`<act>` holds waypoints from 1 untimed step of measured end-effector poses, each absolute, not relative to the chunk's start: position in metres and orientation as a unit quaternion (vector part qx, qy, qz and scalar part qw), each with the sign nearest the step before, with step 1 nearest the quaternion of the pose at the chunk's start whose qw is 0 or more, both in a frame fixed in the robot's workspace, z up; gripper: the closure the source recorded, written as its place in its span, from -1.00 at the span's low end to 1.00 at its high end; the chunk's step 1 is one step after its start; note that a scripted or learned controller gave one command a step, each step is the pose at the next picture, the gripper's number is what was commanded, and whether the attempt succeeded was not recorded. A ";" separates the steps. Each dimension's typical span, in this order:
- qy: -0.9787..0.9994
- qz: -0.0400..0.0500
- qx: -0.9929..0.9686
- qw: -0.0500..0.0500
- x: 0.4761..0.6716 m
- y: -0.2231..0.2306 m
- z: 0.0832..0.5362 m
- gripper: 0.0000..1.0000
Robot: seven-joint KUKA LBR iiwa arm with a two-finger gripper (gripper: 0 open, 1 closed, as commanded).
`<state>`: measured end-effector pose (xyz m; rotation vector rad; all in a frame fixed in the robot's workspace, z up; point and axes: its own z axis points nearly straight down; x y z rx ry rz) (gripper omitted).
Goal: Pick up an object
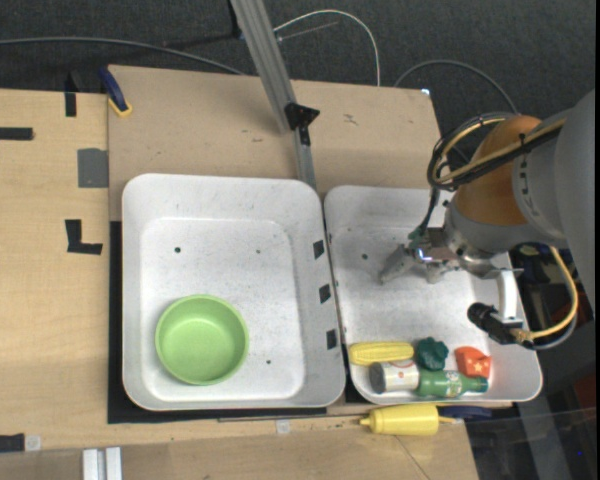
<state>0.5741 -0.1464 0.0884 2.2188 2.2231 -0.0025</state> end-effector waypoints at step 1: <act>0.708 -0.001 0.706 0.000 0.574 -0.146 0.099 1.00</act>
